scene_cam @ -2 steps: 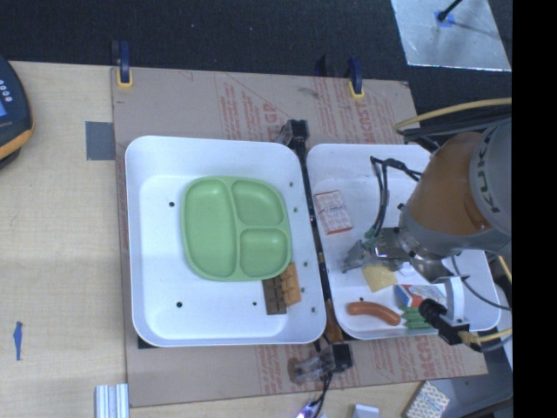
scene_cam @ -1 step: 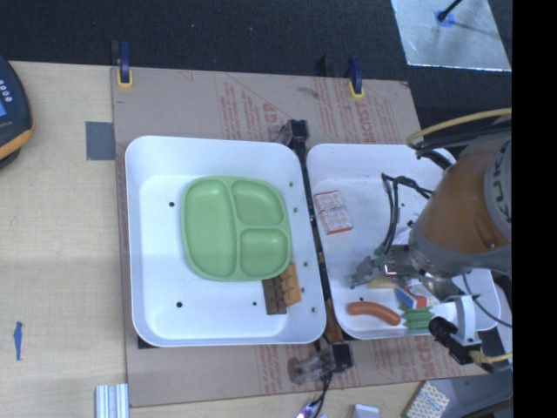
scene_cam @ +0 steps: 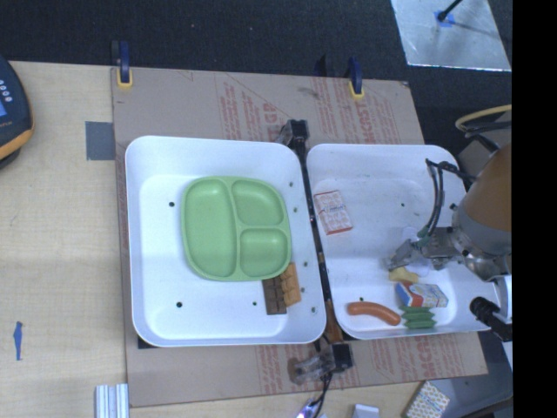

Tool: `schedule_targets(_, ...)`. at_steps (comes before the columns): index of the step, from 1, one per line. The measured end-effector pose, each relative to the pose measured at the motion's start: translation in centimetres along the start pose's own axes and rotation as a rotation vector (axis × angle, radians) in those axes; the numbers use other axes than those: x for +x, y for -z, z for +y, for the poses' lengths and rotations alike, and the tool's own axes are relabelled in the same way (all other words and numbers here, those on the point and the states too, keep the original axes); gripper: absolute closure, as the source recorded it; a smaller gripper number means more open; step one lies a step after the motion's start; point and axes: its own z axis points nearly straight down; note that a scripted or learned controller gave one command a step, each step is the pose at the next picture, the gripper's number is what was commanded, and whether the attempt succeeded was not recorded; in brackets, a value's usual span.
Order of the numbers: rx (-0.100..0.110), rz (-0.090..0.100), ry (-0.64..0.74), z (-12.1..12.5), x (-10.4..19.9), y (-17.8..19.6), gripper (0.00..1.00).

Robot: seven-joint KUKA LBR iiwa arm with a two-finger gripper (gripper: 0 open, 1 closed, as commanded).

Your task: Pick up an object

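In the right bin, toys cluster at the near right: an orange-red sausage, a green piece, a blue, red and white carton and a yellow piece. A pale pink-printed card lies near that bin's left wall. My gripper reaches in from the right and hangs just above the yellow piece, beside the carton. Nothing shows between its fingers.
The left bin holds a green divided plate and a brown block by its near right corner. Both bins rest on a cardboard sheet clamped at the back. A yellow device sits at the far left.
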Motion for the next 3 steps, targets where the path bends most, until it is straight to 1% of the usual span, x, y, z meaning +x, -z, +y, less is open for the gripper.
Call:
schedule_targets(1, 0.005, 0.006, 0.009, -0.3, 4.7, -0.1, 0.00)
schedule_targets(2, -0.004, 0.002, 0.008, 0.0, 4.3, 1.4, 1.00)
schedule_targets(3, -0.002, 0.004, 0.005, -2.9, 4.8, 10.5, 1.00)
